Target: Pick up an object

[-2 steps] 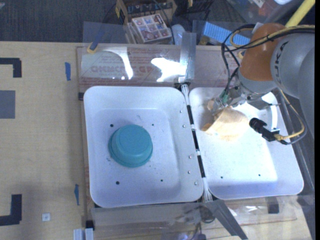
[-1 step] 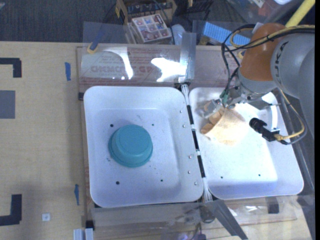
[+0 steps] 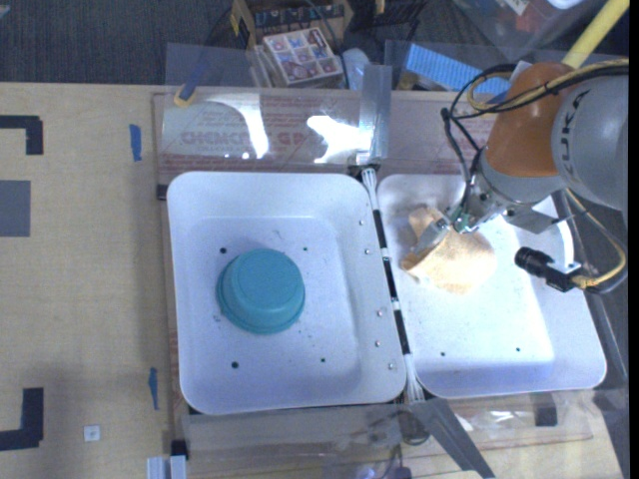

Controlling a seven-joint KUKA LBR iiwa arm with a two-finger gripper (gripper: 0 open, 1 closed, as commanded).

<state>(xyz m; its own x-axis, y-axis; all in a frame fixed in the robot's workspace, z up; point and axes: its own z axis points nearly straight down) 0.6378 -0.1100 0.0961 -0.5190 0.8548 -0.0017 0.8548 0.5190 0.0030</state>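
The arm (image 3: 559,128) is seen reaching in from the right over the right bin (image 3: 519,357), with the hand (image 3: 457,220) lowered onto a tan, crumpled cloth-like object (image 3: 454,257) lying in the upper left part of that bin. Whether the hand is wide, narrow or closed on the object cannot be told; its tip is small and merges with the pale fabric. The object rests on the bin floor, near the divider between the bins. A teal round bowl-like object (image 3: 262,289) is noted upside down in the middle of the left bin (image 3: 200,208), well apart from the hand. Risks judged from here: soft material may be pinched by one fold only and slip free on lifting; contact sits at the object's upper edge, so the bulk may hang and drag loose; the nearby bin wall may be struck if the hand shifts leftward.
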